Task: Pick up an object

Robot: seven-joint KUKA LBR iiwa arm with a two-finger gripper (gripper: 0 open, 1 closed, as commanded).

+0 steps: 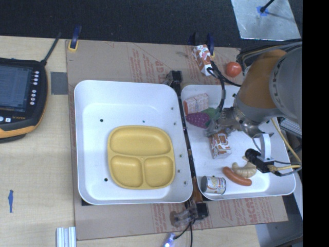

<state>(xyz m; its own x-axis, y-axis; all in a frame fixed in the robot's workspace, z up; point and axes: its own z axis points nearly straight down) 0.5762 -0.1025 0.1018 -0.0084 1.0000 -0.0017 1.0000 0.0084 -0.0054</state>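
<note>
White plastic makes up both shallow bins. In the left bin [87, 138] lies one yellow divided tray [141, 156] with three compartments, set near the middle with bare floor on every side of it. The right bin [285, 187] is the crowded one: a red-and-white carton [196, 103] at its far left corner, a purple grape bunch [198, 119] just beside that, a second red-and-white carton [220, 144] near the middle, a small can [212, 184] lying at the near edge, and a sausage [237, 176] touching a pale banana-like piece [244, 166]. That gives two cartons and one each of the rest. Print on the cartons and the can is too small to read.

Reaching in from the right, the arm [263, 84] covers the bin's far right part. Its gripper [222, 123] sits low between the grape bunch and the middle carton; whether it is open or closed on anything I cannot tell.

Outside the bins, on the cardboard, lie a third carton [203, 58] and a red ball [233, 69]. A teach pendant [20, 99] rests on the bench at left.
</note>
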